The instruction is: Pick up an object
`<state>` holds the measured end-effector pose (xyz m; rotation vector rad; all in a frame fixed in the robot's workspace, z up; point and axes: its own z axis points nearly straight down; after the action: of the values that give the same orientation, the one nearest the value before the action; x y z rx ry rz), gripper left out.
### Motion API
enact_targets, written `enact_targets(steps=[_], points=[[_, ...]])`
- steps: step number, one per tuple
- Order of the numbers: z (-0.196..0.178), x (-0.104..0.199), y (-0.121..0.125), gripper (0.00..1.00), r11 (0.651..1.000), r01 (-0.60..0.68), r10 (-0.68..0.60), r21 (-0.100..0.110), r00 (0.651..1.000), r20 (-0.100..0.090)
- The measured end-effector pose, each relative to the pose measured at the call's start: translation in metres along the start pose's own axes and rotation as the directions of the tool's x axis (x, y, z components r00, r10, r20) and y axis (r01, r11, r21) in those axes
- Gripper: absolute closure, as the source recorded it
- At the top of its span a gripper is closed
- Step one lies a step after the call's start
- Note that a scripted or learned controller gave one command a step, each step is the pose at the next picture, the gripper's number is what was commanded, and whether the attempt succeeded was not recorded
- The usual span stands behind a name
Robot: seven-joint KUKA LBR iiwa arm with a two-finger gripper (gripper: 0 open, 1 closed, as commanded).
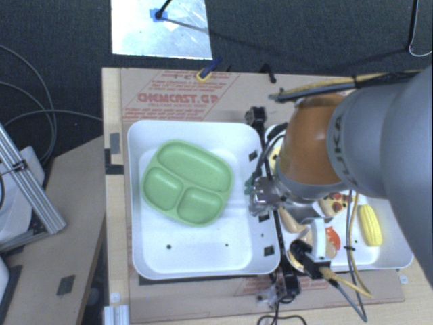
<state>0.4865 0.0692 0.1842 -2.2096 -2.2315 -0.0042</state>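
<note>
Arm over the right bin, green divided plate in the left bin.

The grey arm (pixel 379 141) with its orange band (pixel 308 144) reached in from the right and covered most of the right bin (pixel 399 257); the gripper (pixel 284 205) lay beneath the wrist, and its opening and any hold could not be told. A yellow corn cob (pixel 369 223) and small toy foods (pixel 328 235) lay in the right bin beside the arm. The green divided plate (pixel 187 181) rested in the left bin (pixel 196 259).

Dark carpet floor (pixel 54 19), shiny sheet (pixel 162 20), perhaps foil
</note>
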Motion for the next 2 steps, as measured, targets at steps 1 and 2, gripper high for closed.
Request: enact_targets(steps=[1,2], points=[[-0.110,0.045,0.002,1.00,1.000,0.001,-0.001,-0.012,1.000,-0.002],[0.000,0.007,-0.002,1.00,1.000,-0.013,0.013,0.010,1.000,0.005]])
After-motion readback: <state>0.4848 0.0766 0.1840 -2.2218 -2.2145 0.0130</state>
